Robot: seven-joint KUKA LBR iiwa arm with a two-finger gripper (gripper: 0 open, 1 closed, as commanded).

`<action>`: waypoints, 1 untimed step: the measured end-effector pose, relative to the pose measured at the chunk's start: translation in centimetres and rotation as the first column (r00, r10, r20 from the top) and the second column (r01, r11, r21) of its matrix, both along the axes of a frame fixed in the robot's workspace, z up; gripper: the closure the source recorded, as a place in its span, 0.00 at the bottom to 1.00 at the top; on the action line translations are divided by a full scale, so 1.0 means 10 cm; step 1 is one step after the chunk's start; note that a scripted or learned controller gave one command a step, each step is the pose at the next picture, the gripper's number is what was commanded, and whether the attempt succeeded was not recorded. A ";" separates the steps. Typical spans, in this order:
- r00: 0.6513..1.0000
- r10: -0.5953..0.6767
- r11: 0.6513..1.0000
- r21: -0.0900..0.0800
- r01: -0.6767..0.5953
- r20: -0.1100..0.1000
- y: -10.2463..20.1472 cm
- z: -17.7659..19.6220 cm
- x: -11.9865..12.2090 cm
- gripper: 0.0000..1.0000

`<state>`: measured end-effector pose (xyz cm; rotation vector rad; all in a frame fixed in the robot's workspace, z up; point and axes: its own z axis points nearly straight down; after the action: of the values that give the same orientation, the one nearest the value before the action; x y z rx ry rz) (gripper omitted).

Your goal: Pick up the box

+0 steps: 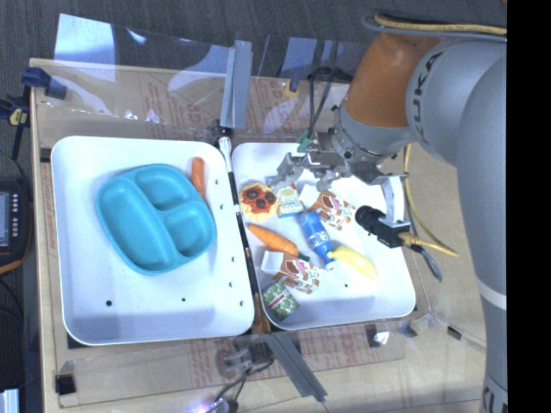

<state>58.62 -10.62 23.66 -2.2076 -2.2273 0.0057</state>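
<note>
Your box (289, 201), a small carton, lies untouched on the floor of the right bin (392, 304), between the pizza slice (258, 200) and the blue bottle (315, 236), so the pick is not yet made. The gripper (303, 167) hovers just above and behind it. You cannot tell from this slant whether the jaws are spread or closed. The carrot (274, 237) lies just in front.

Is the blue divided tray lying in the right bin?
No, the blue divided tray lies in the left bin, beside a small orange carrot.
</note>
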 end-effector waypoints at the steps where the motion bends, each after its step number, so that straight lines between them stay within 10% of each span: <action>1: 1.000 0.023 1.000 -0.001 -0.023 0.003 -0.54 -0.17 0.35 0.00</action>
<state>62.14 -15.97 21.97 -2.1843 -2.2540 0.0036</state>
